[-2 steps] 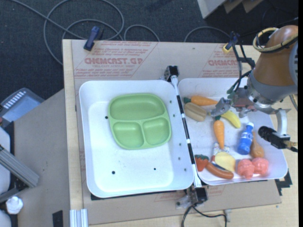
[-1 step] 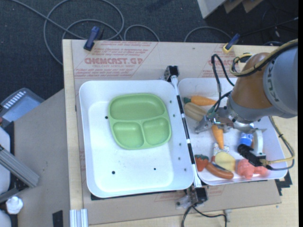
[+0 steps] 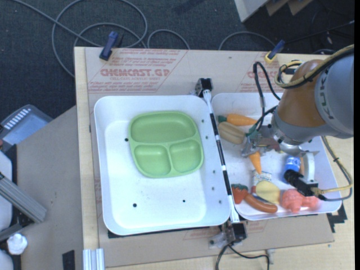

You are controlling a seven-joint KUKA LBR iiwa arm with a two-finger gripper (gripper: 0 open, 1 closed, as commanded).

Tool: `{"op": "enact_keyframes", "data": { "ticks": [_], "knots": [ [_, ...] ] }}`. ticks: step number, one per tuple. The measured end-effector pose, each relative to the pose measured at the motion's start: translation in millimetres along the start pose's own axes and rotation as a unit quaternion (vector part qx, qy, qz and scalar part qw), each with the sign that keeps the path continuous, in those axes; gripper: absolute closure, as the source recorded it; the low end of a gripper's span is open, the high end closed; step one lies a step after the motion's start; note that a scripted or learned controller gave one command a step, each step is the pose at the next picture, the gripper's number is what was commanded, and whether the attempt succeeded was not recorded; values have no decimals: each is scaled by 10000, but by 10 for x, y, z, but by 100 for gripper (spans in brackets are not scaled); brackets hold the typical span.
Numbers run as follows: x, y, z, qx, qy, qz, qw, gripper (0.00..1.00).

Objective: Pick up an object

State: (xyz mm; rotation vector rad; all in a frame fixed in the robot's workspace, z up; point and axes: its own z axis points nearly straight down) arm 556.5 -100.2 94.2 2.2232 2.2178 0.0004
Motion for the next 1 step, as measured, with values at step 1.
{"op": "enact_keyframes", "data": {
  "ticks": [1],
  "knots": [
    [694,78,-955,2,5,-15,10000,100]
  ]
}}
